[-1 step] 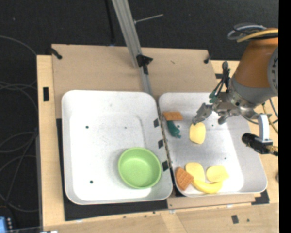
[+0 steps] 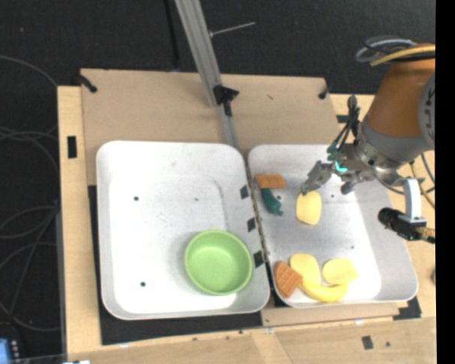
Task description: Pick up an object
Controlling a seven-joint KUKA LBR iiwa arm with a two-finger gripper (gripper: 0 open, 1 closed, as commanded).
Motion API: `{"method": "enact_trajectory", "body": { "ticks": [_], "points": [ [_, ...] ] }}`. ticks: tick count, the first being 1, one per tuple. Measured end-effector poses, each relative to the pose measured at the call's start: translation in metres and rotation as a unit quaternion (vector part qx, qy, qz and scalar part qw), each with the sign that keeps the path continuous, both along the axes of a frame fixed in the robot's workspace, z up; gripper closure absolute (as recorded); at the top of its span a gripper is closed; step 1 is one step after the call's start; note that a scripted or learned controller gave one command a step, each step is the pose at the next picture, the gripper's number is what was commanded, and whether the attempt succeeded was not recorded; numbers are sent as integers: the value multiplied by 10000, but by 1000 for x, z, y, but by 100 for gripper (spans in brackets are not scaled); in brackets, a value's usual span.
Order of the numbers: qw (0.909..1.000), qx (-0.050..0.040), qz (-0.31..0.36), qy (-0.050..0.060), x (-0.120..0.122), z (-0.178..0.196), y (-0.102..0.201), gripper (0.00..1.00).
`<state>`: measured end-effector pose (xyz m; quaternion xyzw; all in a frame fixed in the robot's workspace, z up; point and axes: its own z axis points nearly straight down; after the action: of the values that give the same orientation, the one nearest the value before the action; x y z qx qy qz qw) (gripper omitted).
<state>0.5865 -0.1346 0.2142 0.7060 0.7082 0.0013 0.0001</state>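
From above, we see 2 white bins side by side on the desk (image 2: 167, 101). The left bin (image 2: 152, 180) has a green bowl (image 2: 218, 261) near its front right corner. The arm comes in from the right, and its pincer (image 2: 330, 177) hangs over the right bin (image 2: 364, 233) with its fingers spread, pinching nothing. Just below it lies a yellow block (image 2: 309, 208). Near the middle wall lie a small orange piece (image 2: 270, 181) and a teal thing (image 2: 272, 201). By the front edge sit more yellow pieces (image 2: 323, 276) and a waffle-like brown piece (image 2: 287, 280).
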Motion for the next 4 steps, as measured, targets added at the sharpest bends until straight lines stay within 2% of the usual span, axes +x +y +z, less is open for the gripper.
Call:
{"method": "enact_trajectory", "body": {
  "ticks": [2,3,4],
  "points": [
    [10000,-23,-22,30,7,-111,-3,0],
    [10000,-10,-40,0,9,-97,-3,100],
    [10000,-9,1,-28,8,-35,3,100]
  ]
}}
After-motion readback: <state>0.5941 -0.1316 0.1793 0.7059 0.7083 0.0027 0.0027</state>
